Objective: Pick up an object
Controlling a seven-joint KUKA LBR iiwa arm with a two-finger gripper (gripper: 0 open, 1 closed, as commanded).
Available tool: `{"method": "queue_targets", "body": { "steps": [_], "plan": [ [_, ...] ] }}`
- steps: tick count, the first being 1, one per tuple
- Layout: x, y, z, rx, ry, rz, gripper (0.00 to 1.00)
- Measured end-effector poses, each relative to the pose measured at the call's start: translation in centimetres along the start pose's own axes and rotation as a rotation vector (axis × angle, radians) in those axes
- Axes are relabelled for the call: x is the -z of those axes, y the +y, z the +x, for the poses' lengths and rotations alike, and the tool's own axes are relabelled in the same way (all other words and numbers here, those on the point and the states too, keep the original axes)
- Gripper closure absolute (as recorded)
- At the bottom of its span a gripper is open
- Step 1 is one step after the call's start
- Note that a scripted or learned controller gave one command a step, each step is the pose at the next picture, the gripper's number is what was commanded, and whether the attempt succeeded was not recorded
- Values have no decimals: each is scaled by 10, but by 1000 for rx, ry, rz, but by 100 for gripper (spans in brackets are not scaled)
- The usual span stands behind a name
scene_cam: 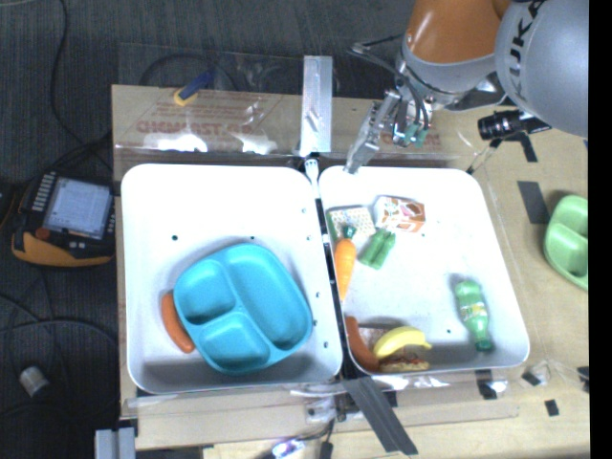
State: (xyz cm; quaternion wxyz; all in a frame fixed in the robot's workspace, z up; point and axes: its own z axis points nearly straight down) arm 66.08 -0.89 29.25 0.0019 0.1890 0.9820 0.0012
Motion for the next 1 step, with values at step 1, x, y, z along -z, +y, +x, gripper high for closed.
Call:
{"method": "queue_targets", "body": {
  "steps": [1],
  "plan": [
    [27, 25, 15, 115, -2, 4, 100]
  ]
}}
